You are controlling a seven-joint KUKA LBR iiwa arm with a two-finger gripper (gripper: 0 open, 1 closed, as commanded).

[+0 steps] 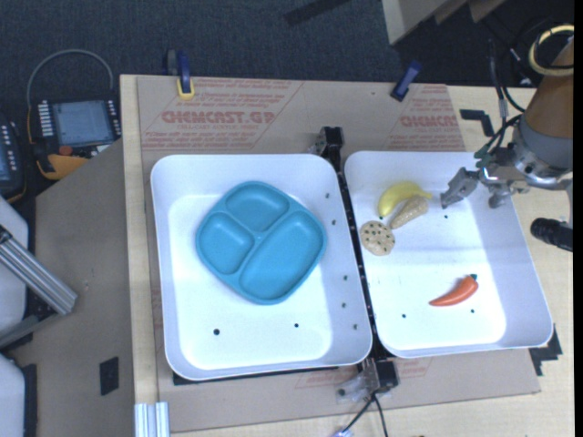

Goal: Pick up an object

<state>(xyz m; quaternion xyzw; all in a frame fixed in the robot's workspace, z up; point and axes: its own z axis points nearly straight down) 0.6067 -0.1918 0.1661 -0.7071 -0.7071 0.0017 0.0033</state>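
- Over the right bin [510, 335], near its far right corner, the end effector [475, 189] is hanging with its two fingers spread apart and nothing between them.
- I judge the approach step is going on; no object is being held yet.
- Nearest are lying the yellow banana [398, 195] and the tan piece [409, 212] touching it, with the round cookie [376, 238] just beside.
- For the next move, descending and closing is needed.
- Open floor is surrounding the red pepper [455, 291], well apart from the walls; the blue tray [261, 241] is sitting in the left bin [182, 335].

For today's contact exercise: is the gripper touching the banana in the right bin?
Apart. The camera view shows bare white bin floor between the gripper and the banana.
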